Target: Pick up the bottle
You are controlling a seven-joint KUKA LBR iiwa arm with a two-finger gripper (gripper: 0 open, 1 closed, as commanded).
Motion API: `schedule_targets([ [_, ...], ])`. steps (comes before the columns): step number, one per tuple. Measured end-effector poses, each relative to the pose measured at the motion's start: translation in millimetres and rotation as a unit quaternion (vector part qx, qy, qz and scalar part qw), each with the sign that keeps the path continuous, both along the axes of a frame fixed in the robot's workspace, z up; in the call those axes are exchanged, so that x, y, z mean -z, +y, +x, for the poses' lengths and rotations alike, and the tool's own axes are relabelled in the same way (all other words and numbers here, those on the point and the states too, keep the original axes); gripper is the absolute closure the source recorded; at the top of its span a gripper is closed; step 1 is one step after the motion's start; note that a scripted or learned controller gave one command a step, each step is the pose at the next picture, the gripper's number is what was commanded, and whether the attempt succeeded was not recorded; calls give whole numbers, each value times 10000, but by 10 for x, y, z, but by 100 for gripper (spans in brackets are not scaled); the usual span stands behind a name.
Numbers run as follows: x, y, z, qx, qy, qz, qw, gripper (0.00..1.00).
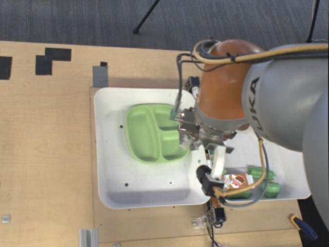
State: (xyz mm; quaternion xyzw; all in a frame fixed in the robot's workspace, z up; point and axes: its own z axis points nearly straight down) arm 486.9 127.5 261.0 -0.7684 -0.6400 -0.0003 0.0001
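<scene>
A green bottle (pixel 271 188) with a red and white label lies on its side near the front of the right bin (pixel 294 188), partly behind a yellow cable. My gripper (pixel 199 139) hangs below the grey and orange wrist, over the wall between the two bins and beside the right edge of a green plate. It sits behind and to the left of the bottle, with a gap between them. The wrist hides most of the gripper.
A green divided plate (pixel 152 133) lies in the middle of the left bin (pixel 110 192). The arm covers most of the right bin. The wooden bench (pixel 46 153) stretches to the left, with black marks at its back edge.
</scene>
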Motion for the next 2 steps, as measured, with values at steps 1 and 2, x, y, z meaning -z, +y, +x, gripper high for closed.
schedule_targets([
  [1, 245, -266, 1, -1011, -3, -1, 9949, 100],
  [2, 706, 220, -6, -1236, 6, 1, 9923, 100],
])
